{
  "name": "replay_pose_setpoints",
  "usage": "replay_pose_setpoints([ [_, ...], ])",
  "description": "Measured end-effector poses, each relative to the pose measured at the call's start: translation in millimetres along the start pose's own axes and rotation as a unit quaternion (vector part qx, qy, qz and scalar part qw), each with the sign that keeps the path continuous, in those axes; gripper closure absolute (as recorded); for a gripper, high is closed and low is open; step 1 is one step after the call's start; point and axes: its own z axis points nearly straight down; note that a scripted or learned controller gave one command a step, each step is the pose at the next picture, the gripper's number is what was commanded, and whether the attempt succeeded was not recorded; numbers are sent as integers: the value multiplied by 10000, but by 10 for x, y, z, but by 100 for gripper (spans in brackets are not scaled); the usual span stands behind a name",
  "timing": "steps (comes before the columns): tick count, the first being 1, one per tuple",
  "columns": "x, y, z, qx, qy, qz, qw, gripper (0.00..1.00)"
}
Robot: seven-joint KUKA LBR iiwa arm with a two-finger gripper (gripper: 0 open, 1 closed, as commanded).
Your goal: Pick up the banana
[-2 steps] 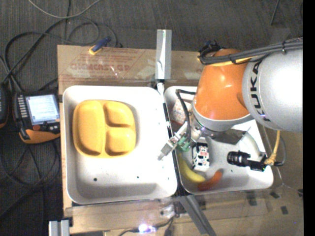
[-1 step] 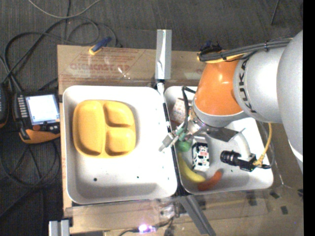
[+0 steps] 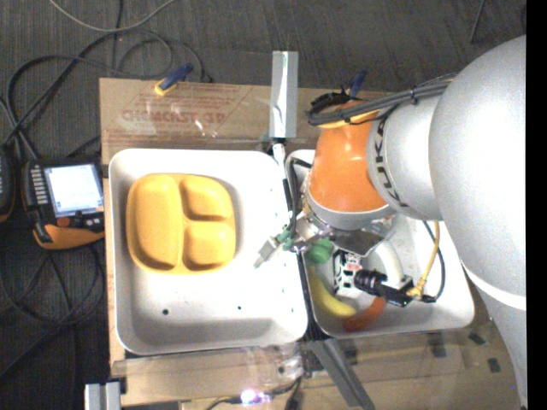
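Over the right bin (image 3: 453, 310), the gripper (image 3: 329, 259) is hanging low; whether it is open or closed cannot be told.
Just below it, the banana (image 3: 327, 298) is lying on the bin floor beside an orange-red piece (image 3: 369, 315). Well to its left, a yellow divided tray (image 3: 181, 222) is sitting in the left bin (image 3: 205, 323).

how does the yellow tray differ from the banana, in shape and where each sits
The yellow tray is broad, squarish and split into compartments; the banana is narrow and curved. The tray lies in the left bin, fully in the open; the banana lies in the right bin, partly hidden under the arm's wrist, with an orange thing at its end. The tray sits far from the gripper; the banana sits just below it. Both are yellow.
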Motion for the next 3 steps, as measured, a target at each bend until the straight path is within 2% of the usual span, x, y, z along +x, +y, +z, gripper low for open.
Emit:
replay_pose_setpoints([
  [1,300,23,-303,20,85,1228,9924,0],
  [2,595,794,597,-69,64,1157,9932,0],
  [3,595,794,597,-69,63,1155,9933,0],
])
